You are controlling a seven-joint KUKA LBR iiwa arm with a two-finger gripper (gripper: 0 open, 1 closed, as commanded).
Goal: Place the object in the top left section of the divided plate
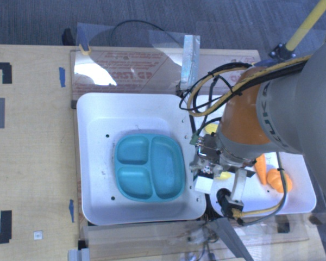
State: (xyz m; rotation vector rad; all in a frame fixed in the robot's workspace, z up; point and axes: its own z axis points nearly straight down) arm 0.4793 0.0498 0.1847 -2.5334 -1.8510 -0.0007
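A teal divided plate (150, 166) lies in the left white bin (92, 145). It has two small sections on its left and one long section on its right, and nothing lies in its top left section (132, 150). My gripper (216, 170) hangs over the left edge of the right bin (301, 200), just right of the plate, seen from above under the grey wrist. An orange object (276, 178) lies in the right bin beside the arm. Small yellow pieces (211, 128) peek out from under the wrist.
The arm and its looping cables (206, 91) cover most of the right bin. A clear plastic sheet (130, 69) lies behind the left bin. The wooden bench (27, 162) stretches out to the left.
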